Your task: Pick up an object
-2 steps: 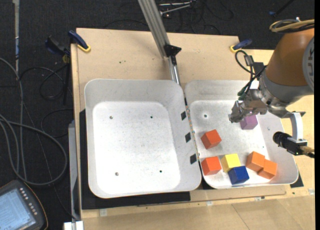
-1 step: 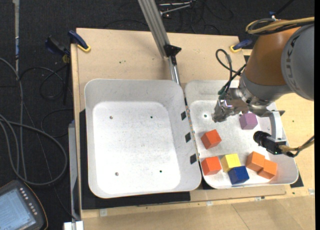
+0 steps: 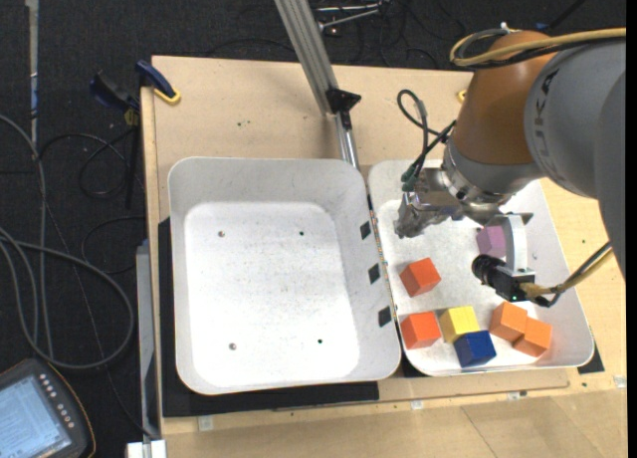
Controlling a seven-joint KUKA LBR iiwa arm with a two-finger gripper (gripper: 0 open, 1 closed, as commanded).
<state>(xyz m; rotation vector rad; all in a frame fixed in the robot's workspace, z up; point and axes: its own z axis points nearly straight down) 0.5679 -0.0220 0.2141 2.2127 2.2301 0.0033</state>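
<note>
Gripper (image 3: 411, 219) above right bin (image 3: 569, 342), finger state impossible to tell; nearest orange cube (image 3: 420, 276) just below, toward the bin's front.

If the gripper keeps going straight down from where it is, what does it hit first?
Most likely bare floor of the right bin, just above the nearest orange cube. The gripper seems to point down beside that cube, though depth is hard to judge from this slant.

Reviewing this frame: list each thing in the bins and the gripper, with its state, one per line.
gripper: over the right bin's upper left, nothing seen held.
upper orange block: loose, tilted, apart from the others.
lower orange block: beside the yellow block.
blue block: below the yellow block.
orange pair: lower right corner.
purple block: under the wrist.
</note>
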